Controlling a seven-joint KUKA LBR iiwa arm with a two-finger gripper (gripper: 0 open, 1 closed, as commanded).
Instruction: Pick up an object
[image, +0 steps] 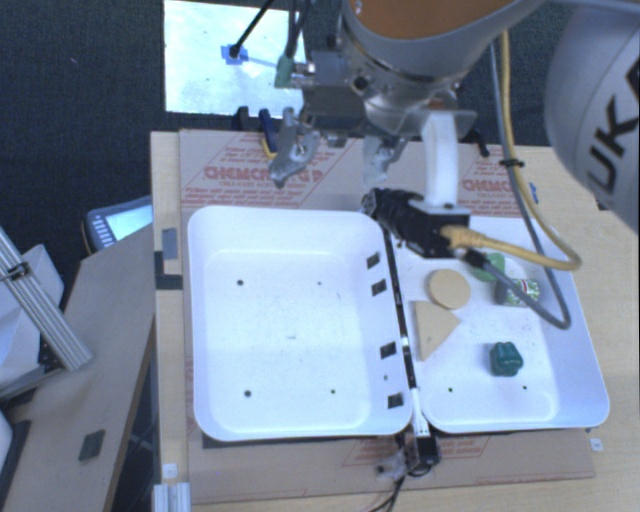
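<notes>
Dark carpet floor around a wood-topped bench (166, 330); printed cardboard sheet (232, 176) lies on it under two white bins. Clock directions taken on the camera view, 12 = far edge.

L bin (290, 335): white floor w/ a few small dark dots. R bin (572, 392) butts against it at 3 o'clock; black clips (388, 350) sit along the shared wall.

Candidate objs, all in R bin:
- tan disc (449, 289), flat, approx. bin centre
- tan wedge (432, 330), flat, just at 7 o'clock of the disc, close to it; touching or not, can't tell. One edge runs close along the shared wall.
- green block (505, 358), at 4 o'clock of the disc, apart from both tan pcs
- small green/silver item (516, 290), at 3 o'clock of the disc, partly under a grey cable; type unclear

Arm (430, 40) comes in from the 1–2 o'clock side, orange band visible at top. Gripper (337, 158) hangs over the cardboard at 12 o'clock of the L bin, beyond its far rim. Fingers (295, 158) spread wide apart, cardboard visible between them, nothing gripped. All four objs lie well away from it, toward 4–5 o'clock.

Off-bench at 9 o'clock: tablet-like screen (120, 225) and an aluminium profile bar (40, 310) on a lower side table.
</notes>
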